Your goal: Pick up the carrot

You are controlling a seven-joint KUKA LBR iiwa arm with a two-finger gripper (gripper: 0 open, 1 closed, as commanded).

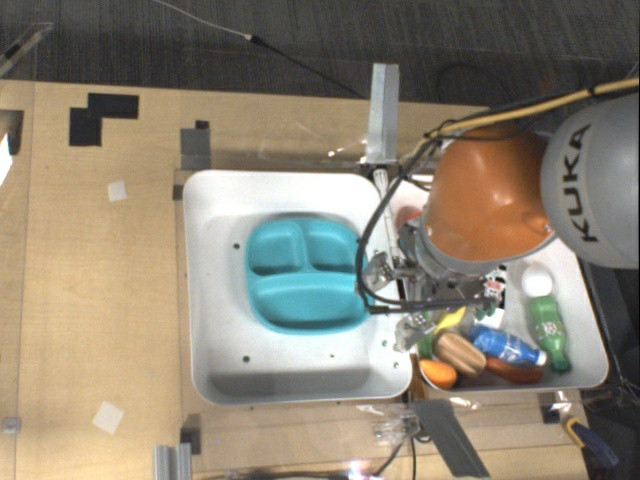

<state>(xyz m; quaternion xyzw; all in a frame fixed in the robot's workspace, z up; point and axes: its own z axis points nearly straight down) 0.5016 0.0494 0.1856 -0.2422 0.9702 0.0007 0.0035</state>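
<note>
Where the right bin's corner crowds, the carrot [438, 372] lies half-hidden, axis unclear

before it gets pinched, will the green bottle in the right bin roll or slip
Probably both. The green bottle lies on its side, so its rounded body could roll. Its surface looks smooth plastic, likely slippery. It seems small and light, and the blue bottle beside it may block some rolling.

Bright even overhead light, soft shadow inside the left bin [215, 298], glare on plastic, slightly soft focus
</note>
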